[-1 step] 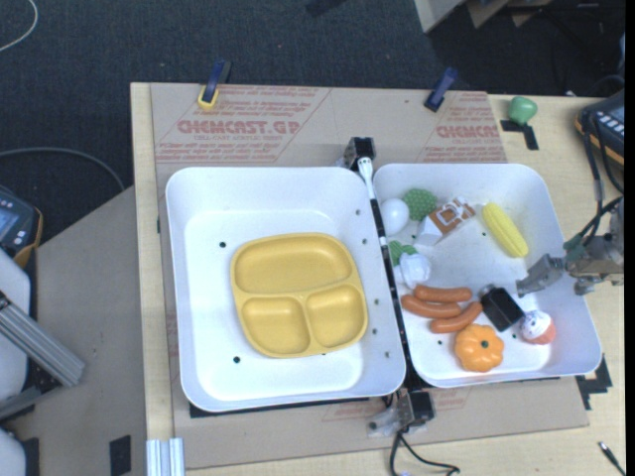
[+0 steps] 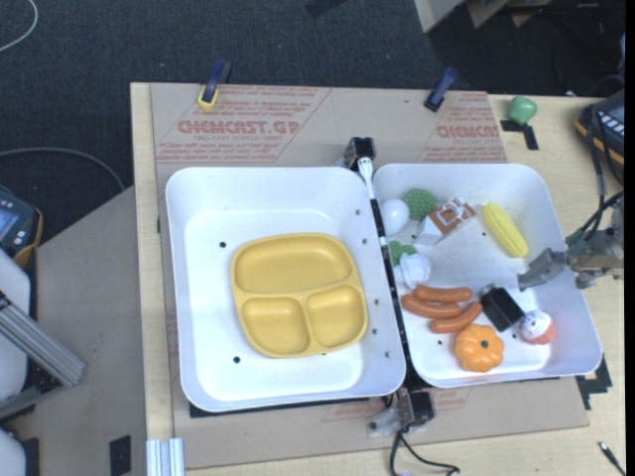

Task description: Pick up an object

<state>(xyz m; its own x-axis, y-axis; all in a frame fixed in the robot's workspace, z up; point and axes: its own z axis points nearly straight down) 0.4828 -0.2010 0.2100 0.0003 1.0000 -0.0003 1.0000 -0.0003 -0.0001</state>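
Note:
The right bin (image 2: 568,357) holds several small toys. A yellow corn cob (image 2: 504,229) lies near its back right, with a green broccoli (image 2: 421,202), a white egg (image 2: 395,212) and a small brown-and-white carton (image 2: 448,217) at the back left. Orange sausages (image 2: 443,302) lie in the middle, next to a black block (image 2: 501,308). An orange pumpkin (image 2: 477,349) and a small white-and-red toy (image 2: 536,328) sit near the front. My gripper (image 2: 547,267) reaches in low over the bin's right rim, just right of the corn and above the black block, touching nothing that I can make out.
The left bin (image 2: 189,266) bears a yellow divided plate (image 2: 298,294). A green-and-white toy (image 2: 407,262) lies against the divider between the bins. Clamps (image 2: 210,87) and a green ball (image 2: 522,109) sit on the cardboard bench top behind the bins.

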